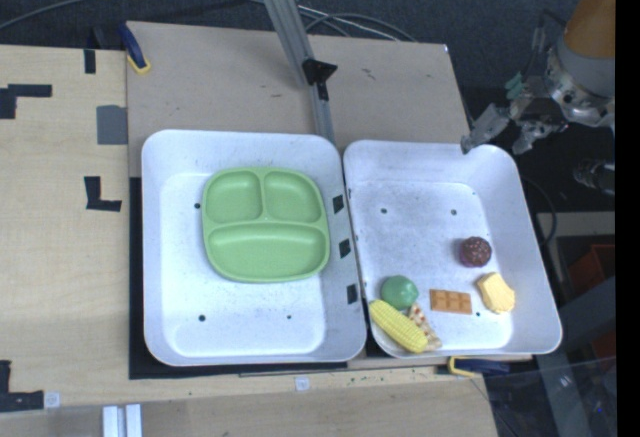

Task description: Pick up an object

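The arm (592, 25) is cut off by the right and top edges. The gripper (505, 125) is too small and blurry to be seen clearly. The green ball (400, 290) is partly hidden by the corn (398, 325).

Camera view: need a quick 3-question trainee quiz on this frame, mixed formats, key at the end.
1. True or false: the green plate sits in the right bin.
2. Multiple choice: which item lies closest to the corn? A) green ball B) dark red ball C) yellow piece
3. Fill in: the gripper hangs over the right bin's ____ corner, as seen in the camera view, away from the food items.

Key
1. False; it is in the left bin.
2. A
3. upper right
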`<move>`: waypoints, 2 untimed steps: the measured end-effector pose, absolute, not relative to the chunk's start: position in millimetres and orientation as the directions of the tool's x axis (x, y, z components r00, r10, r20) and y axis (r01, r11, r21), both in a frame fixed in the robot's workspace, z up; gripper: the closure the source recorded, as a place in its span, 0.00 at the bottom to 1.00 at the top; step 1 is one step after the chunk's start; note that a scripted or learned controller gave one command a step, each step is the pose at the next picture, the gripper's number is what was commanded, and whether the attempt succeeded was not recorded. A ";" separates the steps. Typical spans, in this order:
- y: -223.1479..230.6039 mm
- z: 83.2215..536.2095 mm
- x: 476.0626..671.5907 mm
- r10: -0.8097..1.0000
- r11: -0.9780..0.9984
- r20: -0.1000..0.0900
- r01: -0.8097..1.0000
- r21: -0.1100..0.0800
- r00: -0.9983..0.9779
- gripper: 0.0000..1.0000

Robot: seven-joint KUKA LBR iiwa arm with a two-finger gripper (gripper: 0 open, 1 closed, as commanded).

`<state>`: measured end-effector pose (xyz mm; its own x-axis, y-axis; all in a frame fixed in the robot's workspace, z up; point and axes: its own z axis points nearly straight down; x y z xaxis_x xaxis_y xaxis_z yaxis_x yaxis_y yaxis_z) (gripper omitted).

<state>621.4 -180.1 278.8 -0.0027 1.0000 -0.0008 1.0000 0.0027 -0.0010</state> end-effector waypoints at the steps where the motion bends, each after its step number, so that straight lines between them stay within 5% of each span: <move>1: -180.1 278.8 621.4 1.000 0.003 -0.001 1.000 -0.001 -0.003 0.00; 2: -173.0 233.0 619.8 1.000 0.002 0.000 1.000 -0.006 -0.002 0.00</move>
